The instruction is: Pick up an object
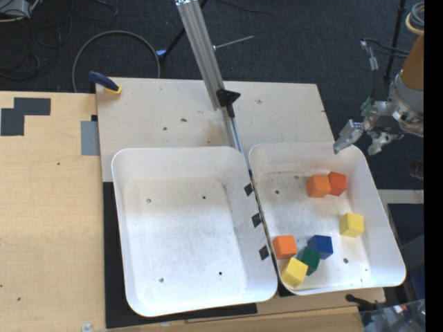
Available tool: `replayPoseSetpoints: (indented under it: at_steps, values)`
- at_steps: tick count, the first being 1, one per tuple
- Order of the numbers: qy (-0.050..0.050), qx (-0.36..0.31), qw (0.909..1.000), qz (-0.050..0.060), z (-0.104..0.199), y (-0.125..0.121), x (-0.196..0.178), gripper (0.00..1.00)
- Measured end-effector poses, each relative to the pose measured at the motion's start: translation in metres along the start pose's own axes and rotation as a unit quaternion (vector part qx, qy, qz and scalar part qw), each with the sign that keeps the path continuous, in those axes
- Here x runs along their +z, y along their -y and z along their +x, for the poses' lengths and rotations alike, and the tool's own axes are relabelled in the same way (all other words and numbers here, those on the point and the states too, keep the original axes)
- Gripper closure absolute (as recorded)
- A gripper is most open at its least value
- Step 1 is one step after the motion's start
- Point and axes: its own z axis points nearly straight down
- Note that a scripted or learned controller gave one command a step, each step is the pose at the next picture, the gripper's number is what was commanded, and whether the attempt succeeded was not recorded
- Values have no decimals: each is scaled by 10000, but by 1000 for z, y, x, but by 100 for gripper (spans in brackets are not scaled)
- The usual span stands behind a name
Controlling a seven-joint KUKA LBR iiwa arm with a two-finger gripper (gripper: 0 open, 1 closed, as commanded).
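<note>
The right bin (374, 185) holds several small blocks. An orange block (318, 186) and a red-orange block (337, 182) touch each other near the back. A yellow block (351, 224) lies alone toward the right wall. At the front sit an orange block (284, 245), a blue block (320, 245), a dark green block (309, 260) and a yellow block (294, 271), close together. My gripper (363, 138) hangs above the bin's back right corner, with its fingers spread and nothing between them.
The left bin (138, 178) lies beside the right one, with black clips along the shared wall. A slanted aluminium rail (204, 54) rises behind the bins. A blue-and-yellow clamp (105, 82) sits at the board's back left corner.
</note>
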Motion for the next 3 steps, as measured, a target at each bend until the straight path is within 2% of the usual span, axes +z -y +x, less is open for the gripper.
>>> replayPoseSetpoints:
  at_steps: [1, 2, 3]
  values:
    - [13, 15, 10000, -23, -10, -17, 142, 0]
    - [19, 14, 10000, -55, -10, -18, 136, 0]
    - [50, 22, 9999, -120, -4, -14, 146, 0]
